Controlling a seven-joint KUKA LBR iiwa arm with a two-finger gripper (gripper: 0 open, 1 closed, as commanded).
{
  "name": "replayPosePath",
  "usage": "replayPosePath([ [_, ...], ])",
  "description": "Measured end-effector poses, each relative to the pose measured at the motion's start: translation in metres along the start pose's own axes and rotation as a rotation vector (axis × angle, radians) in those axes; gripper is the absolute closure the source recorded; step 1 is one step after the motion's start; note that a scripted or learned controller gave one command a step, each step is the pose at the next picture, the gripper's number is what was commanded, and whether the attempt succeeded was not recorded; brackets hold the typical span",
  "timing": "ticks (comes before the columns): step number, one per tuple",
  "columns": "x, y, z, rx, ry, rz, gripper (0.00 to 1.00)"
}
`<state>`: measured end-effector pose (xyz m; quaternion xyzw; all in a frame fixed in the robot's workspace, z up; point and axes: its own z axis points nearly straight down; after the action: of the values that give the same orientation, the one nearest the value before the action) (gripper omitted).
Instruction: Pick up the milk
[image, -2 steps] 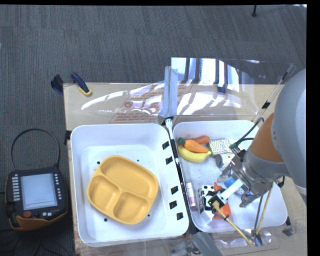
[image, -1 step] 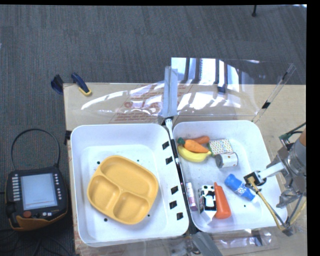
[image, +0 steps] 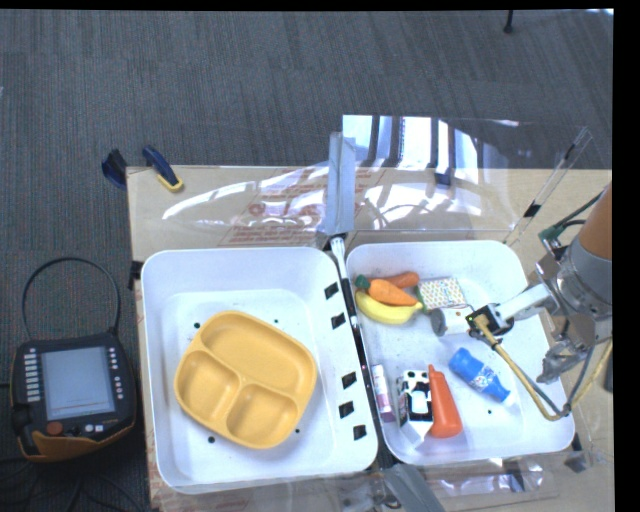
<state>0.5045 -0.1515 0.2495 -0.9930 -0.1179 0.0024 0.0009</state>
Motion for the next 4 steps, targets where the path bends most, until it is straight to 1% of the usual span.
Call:
replayPosePath([
  [1, -0.012, -0.034, -0.101, -0.003, 0.000, 0.030, 0.00],
  [2, 0.070, -0.006, -0.133, -0.001, -0.001, 0.031, 0.00],
  [3, 0.000, -0.030, -0.034, 0.002, -0.003, -0.143, 0.00],
  [4, -0.012, -0.066, -0.119, -0.003, 0.001, 0.031, 0.00],
])
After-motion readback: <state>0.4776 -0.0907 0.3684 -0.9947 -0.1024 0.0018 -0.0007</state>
